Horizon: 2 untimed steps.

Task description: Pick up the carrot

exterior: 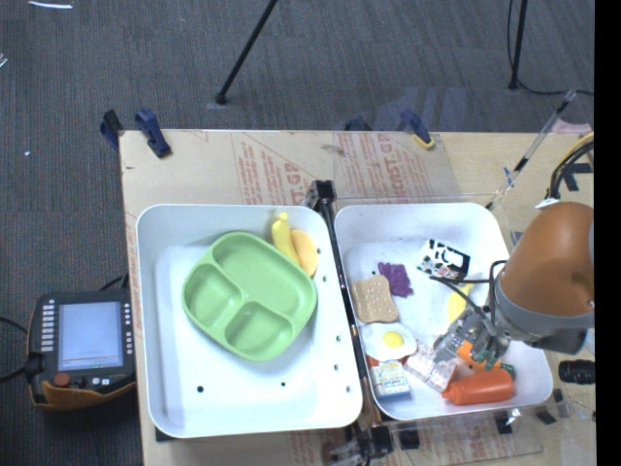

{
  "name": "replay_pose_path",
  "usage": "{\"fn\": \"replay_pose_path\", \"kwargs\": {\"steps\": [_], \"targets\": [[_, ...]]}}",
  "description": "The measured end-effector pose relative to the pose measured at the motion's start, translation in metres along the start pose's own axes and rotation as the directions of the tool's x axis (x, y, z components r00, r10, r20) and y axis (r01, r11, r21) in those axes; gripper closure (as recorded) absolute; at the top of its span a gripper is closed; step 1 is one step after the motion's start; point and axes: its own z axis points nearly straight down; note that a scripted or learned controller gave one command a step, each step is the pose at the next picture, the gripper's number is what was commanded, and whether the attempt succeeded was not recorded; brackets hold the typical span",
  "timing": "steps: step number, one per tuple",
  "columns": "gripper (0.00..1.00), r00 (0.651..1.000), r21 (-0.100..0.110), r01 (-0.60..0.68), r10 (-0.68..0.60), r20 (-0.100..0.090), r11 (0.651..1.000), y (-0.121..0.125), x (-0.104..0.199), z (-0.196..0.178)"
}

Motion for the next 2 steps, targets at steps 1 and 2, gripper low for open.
{"fn": "replay_pose_path", "kwargs": {"steps": [1,2], "targets": [[1.0,0.966,0.009,-0.259,0.259,0.0,0.966,0.083,0.081,-0.083],[1.0,0.992,0.009,-0.127,0.126,0.003,0.992,0.046,0.035,-0.136]]}}
